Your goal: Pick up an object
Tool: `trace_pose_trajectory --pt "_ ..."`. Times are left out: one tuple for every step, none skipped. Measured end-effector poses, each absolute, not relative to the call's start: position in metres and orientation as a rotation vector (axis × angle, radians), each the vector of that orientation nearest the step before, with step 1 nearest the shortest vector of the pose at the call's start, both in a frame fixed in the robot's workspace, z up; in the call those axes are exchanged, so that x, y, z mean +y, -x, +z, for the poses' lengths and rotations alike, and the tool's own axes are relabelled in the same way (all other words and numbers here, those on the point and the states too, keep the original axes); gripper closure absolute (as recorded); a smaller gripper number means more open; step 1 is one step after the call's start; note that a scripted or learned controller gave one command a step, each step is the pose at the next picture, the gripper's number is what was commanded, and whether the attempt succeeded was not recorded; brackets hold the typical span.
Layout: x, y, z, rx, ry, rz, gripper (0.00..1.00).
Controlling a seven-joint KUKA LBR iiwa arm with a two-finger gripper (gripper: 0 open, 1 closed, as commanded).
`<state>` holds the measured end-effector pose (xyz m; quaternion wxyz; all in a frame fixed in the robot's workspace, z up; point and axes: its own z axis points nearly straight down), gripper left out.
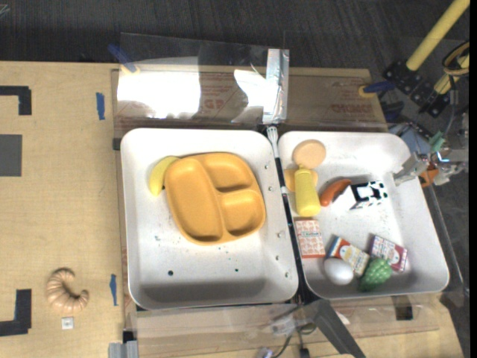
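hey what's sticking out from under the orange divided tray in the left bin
A yellow banana pokes out at the orange tray's left edge. Its remaining length lies hidden beneath the tray, so anything else under there cannot be seen.

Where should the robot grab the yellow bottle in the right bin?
Probably across the middle of the yellow bottle, coming straight down. It lies flat with its long side along the bin's left wall, so closing across its narrow width looks easiest. The round peach thing sits close at its top end.
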<state>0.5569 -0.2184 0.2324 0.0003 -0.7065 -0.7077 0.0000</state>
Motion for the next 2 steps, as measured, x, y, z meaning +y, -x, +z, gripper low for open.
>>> trace_pose_trajectory --pt "-0.218 -0.557 0.232 -2.223 2.219 0.0 0.0" --pt "-0.217 -0.478 0.124 -2.191 2.23 -0.001 0.0"
